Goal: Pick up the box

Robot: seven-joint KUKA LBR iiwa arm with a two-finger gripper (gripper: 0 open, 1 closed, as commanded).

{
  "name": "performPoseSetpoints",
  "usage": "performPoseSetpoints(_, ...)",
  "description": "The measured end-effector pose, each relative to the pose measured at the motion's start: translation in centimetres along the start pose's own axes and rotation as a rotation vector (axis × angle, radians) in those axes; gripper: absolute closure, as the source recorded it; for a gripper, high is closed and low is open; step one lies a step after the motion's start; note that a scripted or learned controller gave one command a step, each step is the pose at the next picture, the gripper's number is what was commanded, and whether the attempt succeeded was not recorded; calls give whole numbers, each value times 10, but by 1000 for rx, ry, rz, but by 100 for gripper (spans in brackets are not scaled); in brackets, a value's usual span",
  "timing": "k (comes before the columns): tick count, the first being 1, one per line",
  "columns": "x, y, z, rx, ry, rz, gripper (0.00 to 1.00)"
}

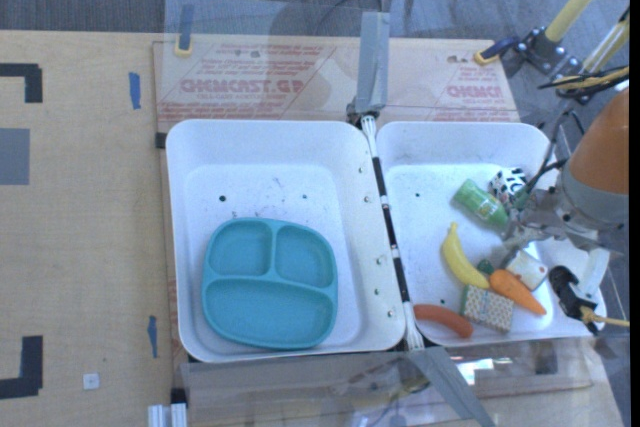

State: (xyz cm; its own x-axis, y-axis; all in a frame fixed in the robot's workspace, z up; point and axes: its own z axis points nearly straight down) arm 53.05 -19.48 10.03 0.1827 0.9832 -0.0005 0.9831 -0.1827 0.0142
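You can take the yellow plastic banana (461, 258) in the right white bin (440, 150) as your landmark. The small speckled tan box (488, 308) lies just below-right of it, touching the orange toy carrot (518, 291). The gripper (527, 233) hangs right of the banana, probably staging for the box; whether its jaws are apart, you cannot tell. The left white bin (190, 155) holds a teal divided plate (270, 283).

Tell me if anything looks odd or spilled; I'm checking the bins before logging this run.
Nothing spilled or damaged. The toys lie crowded in the right bin: the box tilted against the carrot, beside the banana. The teal plate sits flat in the left bin.
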Motion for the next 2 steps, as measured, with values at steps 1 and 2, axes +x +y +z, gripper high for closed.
performPoseSetpoints(1,107,-1,-73,13,2,-114,100)
performPoseSetpoints(2,201,26,-162,13,-1,127,100)
